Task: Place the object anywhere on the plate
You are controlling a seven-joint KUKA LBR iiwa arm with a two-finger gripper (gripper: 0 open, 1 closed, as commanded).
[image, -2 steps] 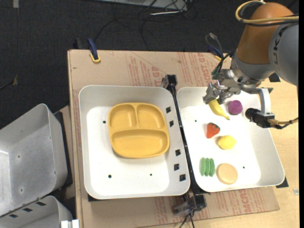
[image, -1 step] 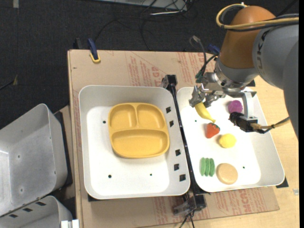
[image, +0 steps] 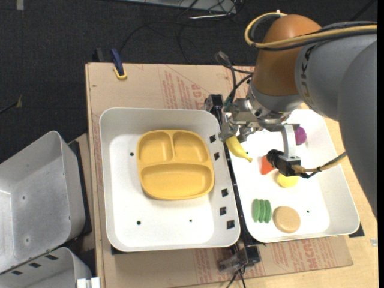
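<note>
Banana (image: 239, 150), a small yellow toy one, lies tilted at the left edge of the right bin (image: 336, 209), just beside the wall that divides the two bins. The gripper (image: 235, 134) sits directly over the banana's upper end; whether it is spread or closed on the fruit cannot be told, since the wrist hides that part.

Taking the banana as the landmark: the yellow divided plate (image: 176, 164) lies to its left, in the left bin (image: 120, 221), well apart across the dividing wall. To the banana's right lie an orange piece (image: 267, 165) and, a little further, a yellow lemon-like piece (image: 287, 180) partly under a black cable end. A purple item (image: 299, 135) sits further right and slightly higher. Below the banana, near the bin's front, a green ribbed piece (image: 261, 210) lies just beside a round tan cookie-like disc (image: 287, 219).
</note>
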